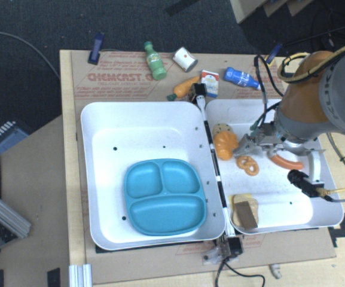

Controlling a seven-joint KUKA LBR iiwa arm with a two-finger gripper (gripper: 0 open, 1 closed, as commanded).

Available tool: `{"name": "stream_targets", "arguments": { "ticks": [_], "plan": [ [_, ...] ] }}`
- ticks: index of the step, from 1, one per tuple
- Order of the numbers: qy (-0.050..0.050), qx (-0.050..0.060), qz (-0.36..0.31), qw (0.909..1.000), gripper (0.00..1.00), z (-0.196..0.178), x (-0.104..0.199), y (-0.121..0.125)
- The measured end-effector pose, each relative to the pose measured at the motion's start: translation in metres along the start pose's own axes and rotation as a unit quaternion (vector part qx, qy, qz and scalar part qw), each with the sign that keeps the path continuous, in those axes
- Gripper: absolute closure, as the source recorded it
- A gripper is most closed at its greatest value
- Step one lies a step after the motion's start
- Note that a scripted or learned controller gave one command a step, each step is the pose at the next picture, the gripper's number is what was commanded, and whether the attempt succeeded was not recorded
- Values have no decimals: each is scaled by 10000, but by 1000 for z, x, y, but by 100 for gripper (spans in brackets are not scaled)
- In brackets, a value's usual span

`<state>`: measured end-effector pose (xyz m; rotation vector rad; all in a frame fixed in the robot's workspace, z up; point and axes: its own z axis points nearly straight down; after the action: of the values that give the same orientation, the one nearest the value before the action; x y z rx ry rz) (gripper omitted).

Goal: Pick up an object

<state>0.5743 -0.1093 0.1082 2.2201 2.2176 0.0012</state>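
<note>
My gripper (251, 146) hangs low over the right bin (292, 217), near its left side, under the grey arm with the orange band (307, 94). Just left of it lies an orange fruit-like piece (225, 144). A small brown pretzel (248, 164) lies directly below the gripper in the view, close to it or touching; I cannot tell which. A red sausage (284, 159) pokes out from under the wrist on the right. A slice of bread (244, 211) rests at the bin's front left corner. Nothing can be seen held.
The left bin (100, 130) holds a blue divided plate (164, 196). Behind the bins on the cardboard lie a green bottle (155, 61), a white can (185, 58), a blue bottle (241, 78), a small carton (209, 82) and an orange carrot (185, 88). Cables trail at the right.
</note>
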Motion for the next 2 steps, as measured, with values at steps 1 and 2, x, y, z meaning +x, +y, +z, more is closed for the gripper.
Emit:
{"name": "stream_targets", "arguments": {
  "ticks": [1,2],
  "plan": [
    [16,28,-3,10000,0,24,4,-13],
    [11,9,-2,10000,100,13,4,-12]
  ]
}}
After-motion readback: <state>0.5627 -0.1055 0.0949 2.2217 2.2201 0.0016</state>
